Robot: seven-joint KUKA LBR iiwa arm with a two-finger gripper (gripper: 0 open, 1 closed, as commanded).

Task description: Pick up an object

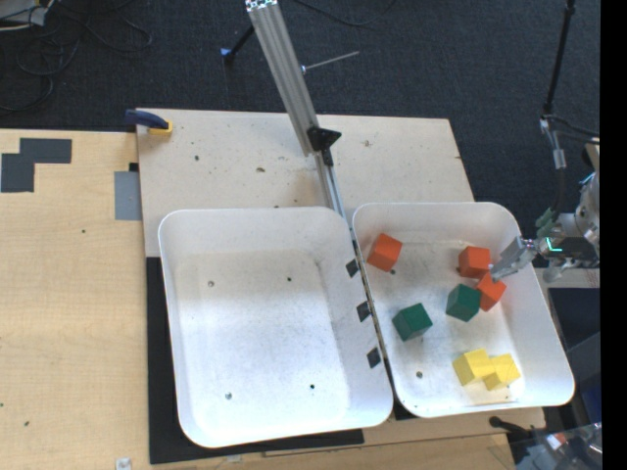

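- Judged the red block [491, 290] the likeliest thing to pick up: lay in the right bin [441, 207] near its right wall, just beneath the tip of the gripper [507, 260], touching or nearly touching the green block [462, 303] on its left.
- Saw a second red block [474, 260] just above it, close beside the gripper tip; could not settle which of the two was aimed at.
- Found the gripper slanted down over the right rim, low among the blocks; could not tell whether it stood open or closed, and saw no block clearly held in it.
- Reckoned the crowding a hazard: with three blocks so near together, a closing grasp could push a neighbour aside instead of catching one.
- Counted the rest of the right bin's contents: an orange block [384, 252] alone near the dividing wall, another green cube [412, 320] towards the middle, and yellow pieces [486, 368] huddled together at the near right corner, well apart from the gripper.
- Noted the left bin [162, 225] set flush against the right one, its floor bare white with dark specks.
- Placed both bins on the pale desk [245, 155], presumably side by side so as to be within one arm's reach; observed a slanted aluminium strut [289, 76] rising behind the seam between them.
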